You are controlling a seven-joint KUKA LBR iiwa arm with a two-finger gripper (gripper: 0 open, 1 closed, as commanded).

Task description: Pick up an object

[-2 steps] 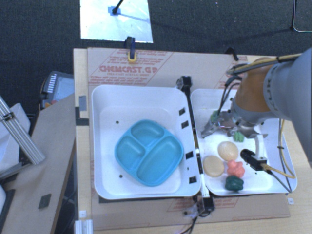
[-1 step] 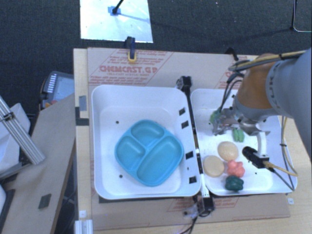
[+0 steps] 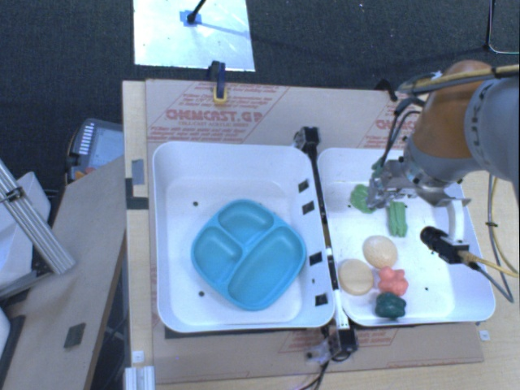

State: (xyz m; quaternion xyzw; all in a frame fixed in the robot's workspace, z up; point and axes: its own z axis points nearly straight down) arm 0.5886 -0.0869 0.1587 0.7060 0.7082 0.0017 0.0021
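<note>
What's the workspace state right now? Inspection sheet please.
Surface: bench with left bin and right bin side by side, black clips along the shared edge.
Job's things: in the right bin, a light green piece, a green oblong piece, two cream rounds, a pink toy, a dark green toy.
Clutter: blue divided plate in the left bin.
Grippers: hand low over the right bin's far side, beside the light green piece.
Cables: yellow and black leads at the right.
Surroundings: dark carpet, metal sheet beyond the bench.
</note>
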